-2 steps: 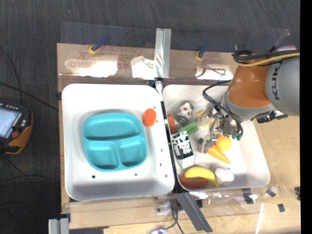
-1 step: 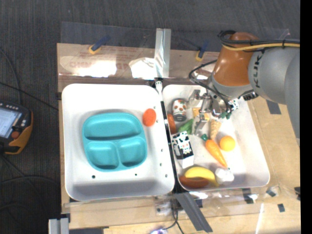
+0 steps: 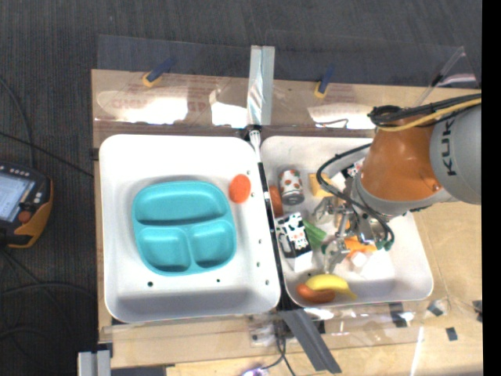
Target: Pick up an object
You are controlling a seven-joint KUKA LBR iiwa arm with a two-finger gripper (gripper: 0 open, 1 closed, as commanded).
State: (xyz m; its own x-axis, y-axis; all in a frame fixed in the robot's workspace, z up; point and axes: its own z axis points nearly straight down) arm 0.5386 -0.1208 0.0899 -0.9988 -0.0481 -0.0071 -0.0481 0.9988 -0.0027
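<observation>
Over the right-hand shallow white bin (image 3: 407, 284) the grey arm with its orange band (image 3: 399, 171) reaches in from three o'clock, its metal two-finger tool (image 3: 342, 237) lowered among a crowd of small toys — whether it is spread or closed, and whether it has hold of anything, I cannot tell through the clutter. Candidates for the pick lie close: a small orange piece (image 3: 356, 246) just at its tip, a green piece (image 3: 315, 232) toward nine o'clock, a yellow banana-shaped toy (image 3: 327, 286) toward six o'clock, a black-and-white patterned block (image 3: 291, 232) and a little white-and-brown can (image 3: 291, 183) beyond. The left white bin (image 3: 117, 288) holds a teal three-compartment plate (image 3: 186, 224) and an orange ball (image 3: 239, 187) — likely a drop zone. Both bins sit on a pale wooden table (image 3: 454, 233) over dark carpet (image 3: 47, 53); a handheld controller with a screen (image 3: 19, 206) lies at nine o'clock.
</observation>
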